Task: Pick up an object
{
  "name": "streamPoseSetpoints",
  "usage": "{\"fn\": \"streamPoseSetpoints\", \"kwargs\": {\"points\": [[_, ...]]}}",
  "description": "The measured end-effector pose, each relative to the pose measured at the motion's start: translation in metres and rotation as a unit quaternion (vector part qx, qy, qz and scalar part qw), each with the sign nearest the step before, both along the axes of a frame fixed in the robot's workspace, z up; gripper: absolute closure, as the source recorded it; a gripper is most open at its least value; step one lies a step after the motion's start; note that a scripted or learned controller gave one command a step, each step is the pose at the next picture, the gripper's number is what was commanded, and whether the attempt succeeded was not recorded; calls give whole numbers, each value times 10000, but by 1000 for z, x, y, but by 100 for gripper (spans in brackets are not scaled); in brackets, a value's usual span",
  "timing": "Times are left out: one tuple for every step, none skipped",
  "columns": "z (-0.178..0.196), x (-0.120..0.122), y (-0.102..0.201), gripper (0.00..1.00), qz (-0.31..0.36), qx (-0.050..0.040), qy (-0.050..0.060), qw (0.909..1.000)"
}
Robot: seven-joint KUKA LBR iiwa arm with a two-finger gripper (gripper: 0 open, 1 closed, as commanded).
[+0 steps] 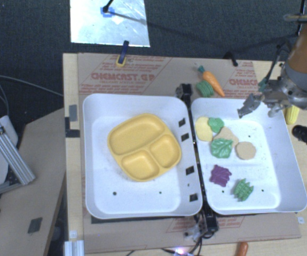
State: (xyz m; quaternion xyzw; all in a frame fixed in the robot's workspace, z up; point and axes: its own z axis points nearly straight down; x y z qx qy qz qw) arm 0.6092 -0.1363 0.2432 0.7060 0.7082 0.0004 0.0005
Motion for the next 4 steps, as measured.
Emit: {"fn": "streamPoseSetpoints", "kwargs": {"points": [[-141,6,-33,0,-21,4,49,10000],[-153,-73,-36,0,-29,11,42,10000],[-158,-123,-4,0,-18,4,-5,10000],[-148,-121,-5,100,-11,1,-13,10000]]}}
